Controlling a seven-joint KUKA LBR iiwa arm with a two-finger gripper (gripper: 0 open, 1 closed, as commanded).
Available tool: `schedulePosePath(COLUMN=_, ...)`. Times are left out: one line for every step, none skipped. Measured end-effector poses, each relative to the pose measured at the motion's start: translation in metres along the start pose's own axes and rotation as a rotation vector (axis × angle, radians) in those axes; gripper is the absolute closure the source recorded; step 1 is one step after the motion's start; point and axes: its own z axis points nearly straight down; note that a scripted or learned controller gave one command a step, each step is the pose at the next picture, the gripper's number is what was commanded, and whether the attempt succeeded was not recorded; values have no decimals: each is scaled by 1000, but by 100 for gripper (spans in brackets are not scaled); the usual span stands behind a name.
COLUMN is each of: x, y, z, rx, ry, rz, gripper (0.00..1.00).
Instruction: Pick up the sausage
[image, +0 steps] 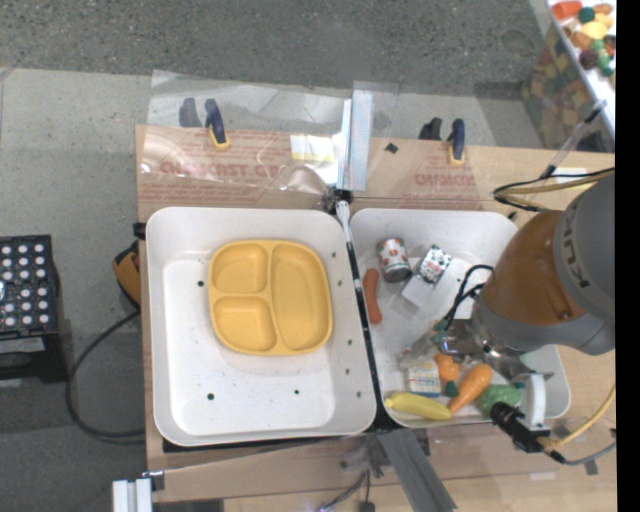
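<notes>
Sausage (372, 296) lies in the right bin (500, 222), close against that bin's left wall. Long axis runs roughly up and down the camera view, upper end tilted slightly toward the left wall, lower end slightly toward bin centre. Colour reddish-orange; it lies flat on the bin floor, apart from the other items.

Left bin (170, 330): holds one yellow divided plate (270, 297) with three compartments, set in the upper middle of the bin. Nothing visible in the compartments.

Right bin contents: small can (393, 258) with red and white label near the upper middle, just right of the sausage's upper end. White dice-like block (434, 265) with dark marks beside the can. Lower down, a small printed carton (423, 377), a banana (418, 405) along the bottom wall, a carrot (470, 387) slanting up to the right, and a green item (500, 398) at the carrot's right, partly hidden.

Arm (555, 285) comes in from the right, its grey and orange body covering much of the right bin's right half. Claw (447, 345) sits low over the cluttered lower part of the bin, just above the carrot and carton, well apart from the sausage. Claw state: cannot tell, since the arm and clutter obscure it.

Bench (420, 175) behind the bins carries clear plastic sheeting held by blue clamps (213, 122).
</notes>
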Motion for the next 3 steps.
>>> schedulePosePath(x=-24, y=62, z=0, rx=-4, ry=-3, rz=-324, gripper=0)
schedulePosePath(x=-26, y=62, z=-6, rx=-1, ry=-3, rz=-320, gripper=100)
schedulePosePath(x=48, y=53, z=-124, rx=-3, ry=-1, rz=-493, gripper=100)
